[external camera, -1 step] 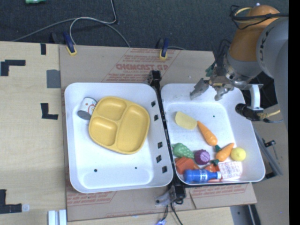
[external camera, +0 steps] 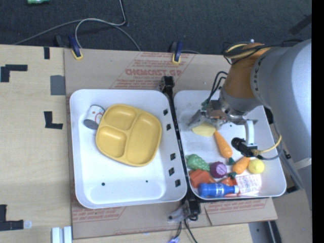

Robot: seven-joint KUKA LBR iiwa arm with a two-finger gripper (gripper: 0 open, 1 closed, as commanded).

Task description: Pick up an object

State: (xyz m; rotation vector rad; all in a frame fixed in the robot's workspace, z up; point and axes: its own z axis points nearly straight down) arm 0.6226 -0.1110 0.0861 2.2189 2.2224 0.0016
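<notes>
My gripper (external camera: 201, 116) is low over the upper left part of the right bin (external camera: 276, 158), just above a pale yellow food piece (external camera: 204, 130). An orange carrot (external camera: 223, 144) lies right of that piece. Along the bin's near side sit a green vegetable (external camera: 196, 161), a purple piece (external camera: 218, 169), a red-orange piece (external camera: 201, 176), a blue bottle (external camera: 215, 190), a white and red packet (external camera: 248, 183), a small orange piece (external camera: 241, 164) and a yellow ball (external camera: 256, 166). I see nothing lifted off the bin floor.
The left bin (external camera: 121, 189) holds a yellow divided plate (external camera: 128, 134) and a small white can (external camera: 93, 116) by its upper left corner. A black divider (external camera: 174, 135) runs between the bins. The grey arm (external camera: 288, 90) covers the right bin's far right side.
</notes>
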